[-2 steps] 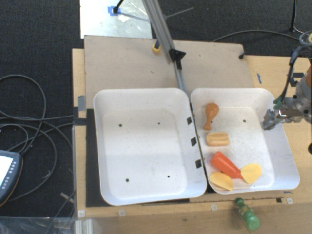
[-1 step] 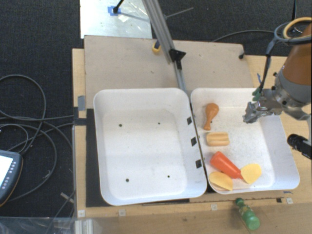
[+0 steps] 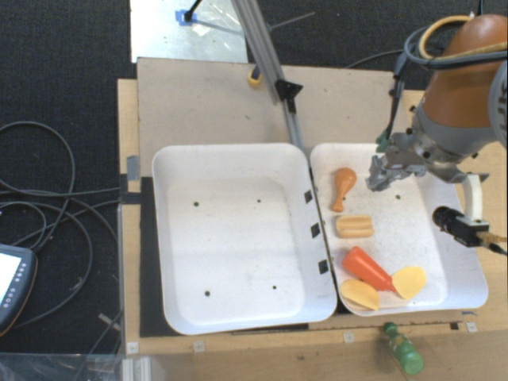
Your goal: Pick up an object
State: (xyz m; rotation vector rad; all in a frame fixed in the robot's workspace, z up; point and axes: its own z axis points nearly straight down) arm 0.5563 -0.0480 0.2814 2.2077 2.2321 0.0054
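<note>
White bins (image 3: 230, 161); orange carrot (image 3: 367, 267); green bottle (image 3: 403, 353).

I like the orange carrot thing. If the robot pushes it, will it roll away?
Probably a bit. The orange cone lies on its side in the right bin, and its tapered shape would likely roll in a curve, not straight. It touches the yellow pieces, which may stop it. It looks like smooth plastic, so probably light and slippery.
</note>
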